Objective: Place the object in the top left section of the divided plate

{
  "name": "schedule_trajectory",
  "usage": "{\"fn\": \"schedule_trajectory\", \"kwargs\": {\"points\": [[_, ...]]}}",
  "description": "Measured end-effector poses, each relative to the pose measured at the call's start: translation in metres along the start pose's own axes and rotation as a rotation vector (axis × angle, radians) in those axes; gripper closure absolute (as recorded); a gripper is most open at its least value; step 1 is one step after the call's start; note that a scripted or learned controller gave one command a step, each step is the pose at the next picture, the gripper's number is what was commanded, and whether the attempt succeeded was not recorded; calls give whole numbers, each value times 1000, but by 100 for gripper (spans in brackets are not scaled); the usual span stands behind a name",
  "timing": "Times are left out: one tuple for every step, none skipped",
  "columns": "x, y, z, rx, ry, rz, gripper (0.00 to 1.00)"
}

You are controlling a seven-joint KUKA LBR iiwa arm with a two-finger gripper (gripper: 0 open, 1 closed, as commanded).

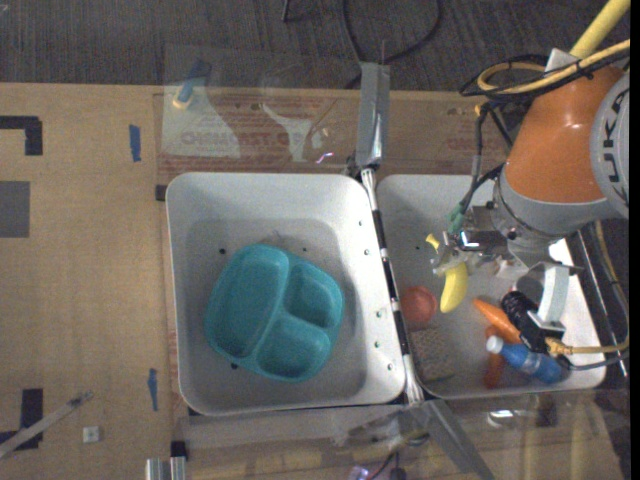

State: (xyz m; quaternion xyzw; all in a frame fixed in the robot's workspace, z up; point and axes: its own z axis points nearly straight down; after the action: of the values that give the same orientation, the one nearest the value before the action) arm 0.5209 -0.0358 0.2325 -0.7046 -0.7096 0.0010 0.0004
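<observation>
Banana [453,288] in your right bin [420,208], long axis near upright, stem end up.
Your gripper [462,251] sits at its top; I cannot tell the fingers' state. A tomato [419,305] lies beside; the plate [275,312] is in the left bin [200,208].

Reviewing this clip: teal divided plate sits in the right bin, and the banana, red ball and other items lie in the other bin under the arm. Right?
Not quite. The camera view shows the teal divided plate in the left bin; the banana, red ball and other items lie in the right bin under the arm.
</observation>
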Motion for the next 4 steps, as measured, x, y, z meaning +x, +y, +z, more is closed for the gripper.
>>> {"fn": "schedule_trajectory", "kwargs": {"points": [[41,36,48,1,1,-101,100],[121,20,22,-3,1,-4,100],[77,23,11,-3,-1,143,100],[134,22,53,3,1,103,100]]}}
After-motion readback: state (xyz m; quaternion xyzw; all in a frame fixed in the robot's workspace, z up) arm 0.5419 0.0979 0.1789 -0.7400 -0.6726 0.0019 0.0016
